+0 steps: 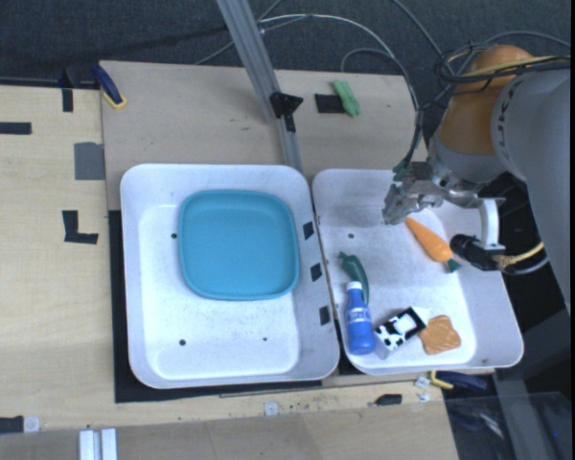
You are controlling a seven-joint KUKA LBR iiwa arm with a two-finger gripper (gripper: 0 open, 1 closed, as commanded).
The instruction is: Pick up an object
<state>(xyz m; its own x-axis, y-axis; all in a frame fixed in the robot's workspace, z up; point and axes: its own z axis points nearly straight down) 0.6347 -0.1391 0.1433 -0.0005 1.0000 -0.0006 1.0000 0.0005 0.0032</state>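
Observation:
In the right bin (489,353) lie an orange carrot (429,240), a blue bottle with a green cap (356,307), a black-and-white cow toy (400,330) and an orange-brown lump (442,335). My gripper (399,209) hangs over the bin's upper part, just left of the carrot's upper end. Nothing shows between its fingers, and I cannot make out how wide they stand.
The left bin (144,286) holds a light-blue square plate (238,244). A grey metal pole (259,60) rises behind the bins. Cables loop above the arm at the upper right. A green clip (346,98) lies on the bench behind.

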